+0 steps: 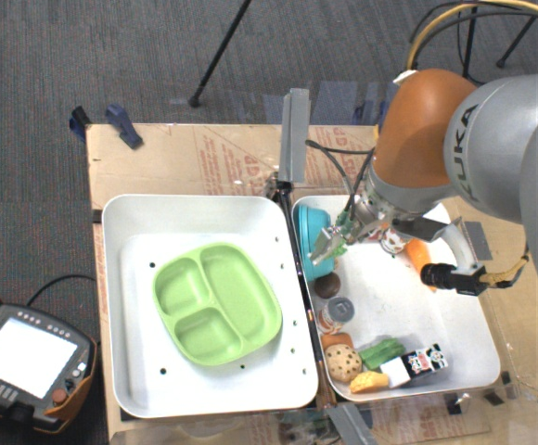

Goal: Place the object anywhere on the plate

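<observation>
A light green plate (218,302) with three compartments lies in the left white bin (121,248). My gripper (334,241) hangs over the upper left corner of the right bin (478,341), right beside a blue cup (310,235) that leans against the bin's left wall. The gripper's tip overlaps the cup's right edge. The arm's orange band and grey wrist cover the top of the right bin.
The right bin holds a brown round piece (327,286), a grey disc (340,310), a cookie (342,362), a green item (381,350), a yellow piece (370,382), a black-and-white carton (424,361) and an orange carrot (419,254). A tablet (28,355) sits at lower left.
</observation>
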Available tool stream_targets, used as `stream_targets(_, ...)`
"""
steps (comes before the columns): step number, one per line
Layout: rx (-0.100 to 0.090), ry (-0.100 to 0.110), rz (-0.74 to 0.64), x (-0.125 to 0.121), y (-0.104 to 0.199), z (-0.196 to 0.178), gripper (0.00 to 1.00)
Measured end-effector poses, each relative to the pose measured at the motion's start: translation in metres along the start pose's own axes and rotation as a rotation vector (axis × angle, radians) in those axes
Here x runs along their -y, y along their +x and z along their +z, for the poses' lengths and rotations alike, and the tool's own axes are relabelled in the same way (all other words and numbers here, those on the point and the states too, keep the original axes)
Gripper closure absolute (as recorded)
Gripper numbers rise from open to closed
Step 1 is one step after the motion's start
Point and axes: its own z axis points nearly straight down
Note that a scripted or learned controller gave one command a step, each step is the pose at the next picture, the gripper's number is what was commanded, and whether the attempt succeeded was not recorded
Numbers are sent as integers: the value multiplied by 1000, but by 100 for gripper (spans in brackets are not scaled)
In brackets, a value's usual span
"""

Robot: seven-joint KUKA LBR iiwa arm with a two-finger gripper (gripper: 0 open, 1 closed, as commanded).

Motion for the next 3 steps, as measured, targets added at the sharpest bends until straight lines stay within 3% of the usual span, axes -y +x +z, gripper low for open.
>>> stream_targets(1,23,-5,-200,0,37,2,100)
stream_targets(2,15,-29,-266,-40,74,-5,100)
stream_targets(3,5,-6,-537,-34,143,-92,100)
